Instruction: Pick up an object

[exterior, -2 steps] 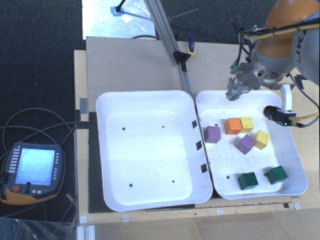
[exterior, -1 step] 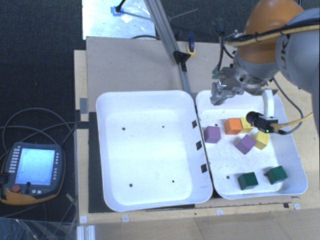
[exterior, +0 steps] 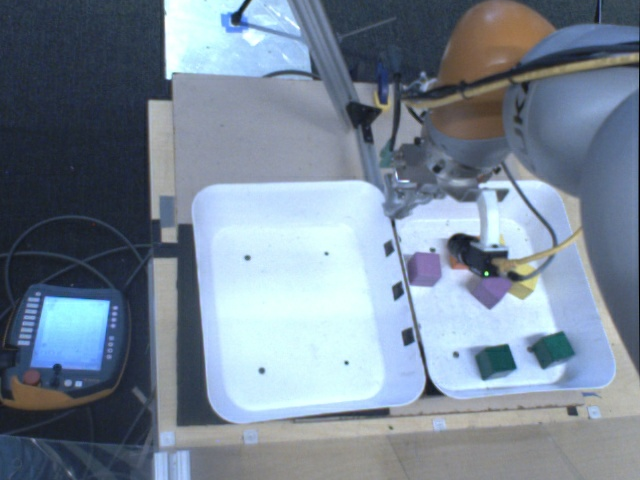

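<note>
The arm (exterior: 585, 108) is the biggest thing here. It's a big grey body coming in from the right, with the orange band (exterior: 488, 43) sitting over the far edge of the right bin. Under everything is the desk (exterior: 260, 128), a plain tan board with the two white bins side by side on it.

The left bin (exterior: 290, 298) takes up the middle of the shot. The right bin (exterior: 445, 318) is touching it along a shared edge and is partly covered by the arm at its far right corner. Off to the left, down on the dark floor, there's a teach pendant (exterior: 62, 340) with its screen lit and cables looped around it.

The gripper (exterior: 400, 200) hangs right at the far end of that shared edge, just above the rims. From this angle I honestly can't tell if it's open or closed, and nothing is visibly caught in it.

All the pickable stuff is in the right bin:
- Two green blocks (exterior: 494, 360) sit close together near the front edge.
- A purple cube (exterior: 424, 268) is just beside the divider, nearer to us than the gripper.
- A second purple block (exterior: 491, 292) lies mid-bin.
- A yellow piece (exterior: 523, 288) is touching it on the right.
- A small orange bit (exterior: 458, 261) is, I think, just behind them. It's mostly hidden, so I can't make out its shape.
</note>
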You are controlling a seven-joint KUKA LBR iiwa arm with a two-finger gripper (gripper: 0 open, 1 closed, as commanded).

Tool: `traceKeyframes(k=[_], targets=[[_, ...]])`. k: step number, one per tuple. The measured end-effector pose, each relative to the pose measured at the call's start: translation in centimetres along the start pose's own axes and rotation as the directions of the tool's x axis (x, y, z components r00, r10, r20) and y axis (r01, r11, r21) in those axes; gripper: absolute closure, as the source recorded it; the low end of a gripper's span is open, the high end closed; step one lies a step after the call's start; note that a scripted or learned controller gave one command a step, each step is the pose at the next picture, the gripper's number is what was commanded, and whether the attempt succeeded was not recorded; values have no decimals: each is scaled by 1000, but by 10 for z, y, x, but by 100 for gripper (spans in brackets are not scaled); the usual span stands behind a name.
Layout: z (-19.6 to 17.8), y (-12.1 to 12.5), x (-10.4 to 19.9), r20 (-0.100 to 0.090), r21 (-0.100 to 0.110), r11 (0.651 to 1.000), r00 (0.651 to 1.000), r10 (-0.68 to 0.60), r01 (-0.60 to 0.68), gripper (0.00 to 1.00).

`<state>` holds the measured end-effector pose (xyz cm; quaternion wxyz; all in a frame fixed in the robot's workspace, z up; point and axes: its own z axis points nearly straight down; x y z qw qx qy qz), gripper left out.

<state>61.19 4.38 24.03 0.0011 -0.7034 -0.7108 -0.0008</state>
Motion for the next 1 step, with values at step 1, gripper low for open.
traceKeyframes(k=[1], targets=[[12,-13,46,1,1,1000,1000,1,-1,100]])
